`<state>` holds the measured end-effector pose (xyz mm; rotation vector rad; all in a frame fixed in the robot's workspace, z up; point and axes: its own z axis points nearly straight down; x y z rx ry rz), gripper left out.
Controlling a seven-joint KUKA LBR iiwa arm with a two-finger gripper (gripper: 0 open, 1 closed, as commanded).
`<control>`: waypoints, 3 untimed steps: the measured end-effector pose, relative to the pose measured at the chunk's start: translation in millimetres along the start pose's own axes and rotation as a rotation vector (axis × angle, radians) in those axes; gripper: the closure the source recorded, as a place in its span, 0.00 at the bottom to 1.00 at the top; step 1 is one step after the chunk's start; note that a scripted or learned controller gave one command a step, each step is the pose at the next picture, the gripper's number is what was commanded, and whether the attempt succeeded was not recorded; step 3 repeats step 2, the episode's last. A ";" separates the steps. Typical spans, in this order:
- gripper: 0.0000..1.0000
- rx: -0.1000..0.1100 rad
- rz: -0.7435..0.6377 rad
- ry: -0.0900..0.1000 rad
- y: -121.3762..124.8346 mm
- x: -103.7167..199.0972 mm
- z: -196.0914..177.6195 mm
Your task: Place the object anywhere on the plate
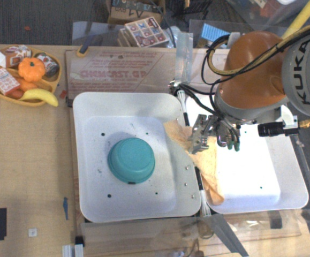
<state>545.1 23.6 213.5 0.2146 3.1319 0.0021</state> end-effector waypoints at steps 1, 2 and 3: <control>1.00 -0.001 -0.134 -0.004 49.9 5.9 -8.0; 0.00 -0.001 -0.134 -0.004 49.9 5.9 -8.2; 0.00 -0.001 -0.134 -0.004 49.9 5.9 -8.2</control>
